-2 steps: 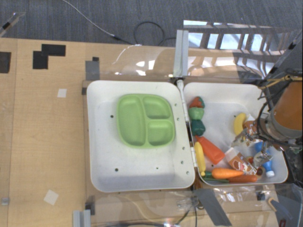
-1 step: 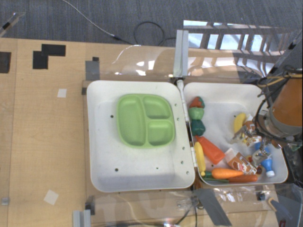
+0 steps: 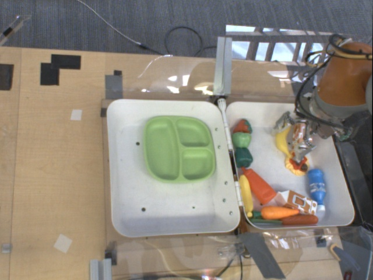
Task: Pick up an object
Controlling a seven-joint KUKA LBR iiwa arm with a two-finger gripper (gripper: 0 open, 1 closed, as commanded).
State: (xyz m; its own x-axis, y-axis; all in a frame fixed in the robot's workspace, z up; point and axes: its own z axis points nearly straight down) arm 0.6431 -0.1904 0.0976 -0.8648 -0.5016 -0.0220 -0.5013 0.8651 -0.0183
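My gripper (image 3: 299, 144) hangs in the upper right part of the right bin (image 3: 344, 214), under the orange wrist band. It is right above a small yellow and orange toy (image 3: 297, 167) and next to a yellow banana-like piece (image 3: 283, 142) on its left. A blue bottle (image 3: 315, 184) lies just below and to the right of the gripper. Nothing is visibly lifted off the bin floor.
The right bin also holds a red and green fruit (image 3: 242, 126), green vegetables (image 3: 242, 155), an orange-red piece (image 3: 260, 186), a yellow corn (image 3: 246, 195), a carrot (image 3: 280, 213) and a small carton (image 3: 301, 202). The left bin (image 3: 125, 214) bears a green divided plate (image 3: 179, 148).
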